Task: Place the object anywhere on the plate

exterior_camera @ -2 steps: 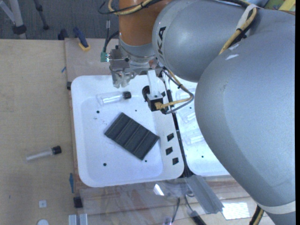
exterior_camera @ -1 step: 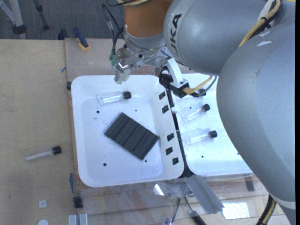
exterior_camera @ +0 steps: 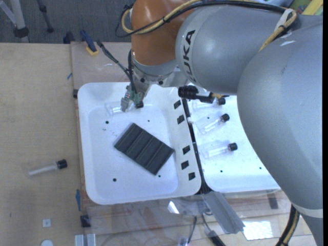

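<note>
- Two white bins sit side by side on the table [exterior_camera: 36, 111]; the left bin [exterior_camera: 97, 188] holds the dark ribbed plate [exterior_camera: 143, 148].
- One clear vial [exterior_camera: 111, 108] lies in that bin's far corner (apart from the plate, not on it).
- My gripper [exterior_camera: 131, 101] hangs just beside that vial; I cannot tell whether it is open or closed.
- Capped vials [exterior_camera: 220, 149] lie in the right bin [exterior_camera: 241, 183], and another vial [exterior_camera: 47, 167] lies out on the table.

The grey arm [exterior_camera: 246, 60] reaches in from the right (orange band above the wrist), gripper [exterior_camera: 132, 101] pointing down.
</note>
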Robot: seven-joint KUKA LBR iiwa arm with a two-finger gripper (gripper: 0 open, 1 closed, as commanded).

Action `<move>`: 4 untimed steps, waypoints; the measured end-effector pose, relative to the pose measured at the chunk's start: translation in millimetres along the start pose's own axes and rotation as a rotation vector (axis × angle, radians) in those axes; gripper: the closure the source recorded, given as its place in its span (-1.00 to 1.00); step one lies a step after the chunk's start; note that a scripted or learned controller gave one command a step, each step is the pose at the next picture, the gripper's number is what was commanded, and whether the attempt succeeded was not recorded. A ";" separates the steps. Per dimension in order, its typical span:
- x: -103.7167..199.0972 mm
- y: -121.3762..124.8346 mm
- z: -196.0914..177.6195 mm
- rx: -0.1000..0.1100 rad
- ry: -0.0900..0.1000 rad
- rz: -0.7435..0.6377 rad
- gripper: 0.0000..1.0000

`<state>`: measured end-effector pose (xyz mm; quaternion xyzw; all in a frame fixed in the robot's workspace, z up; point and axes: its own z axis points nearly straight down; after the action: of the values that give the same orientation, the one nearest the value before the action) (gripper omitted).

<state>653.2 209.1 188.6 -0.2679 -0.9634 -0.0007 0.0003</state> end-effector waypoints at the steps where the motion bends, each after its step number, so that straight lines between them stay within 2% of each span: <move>1: 5.9 16.0 20.0 -0.001 -0.001 -0.474 1.00; 2: 5.3 15.7 19.9 -0.001 -0.001 -0.473 -1.00; 3: 2.8 17.2 88.6 -0.002 -0.001 -1.003 -1.00; 4: -3.1 23.6 98.5 -0.006 -0.012 -1.826 -1.00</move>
<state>668.0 227.9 90.1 0.5988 -0.8009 -0.0017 -0.0060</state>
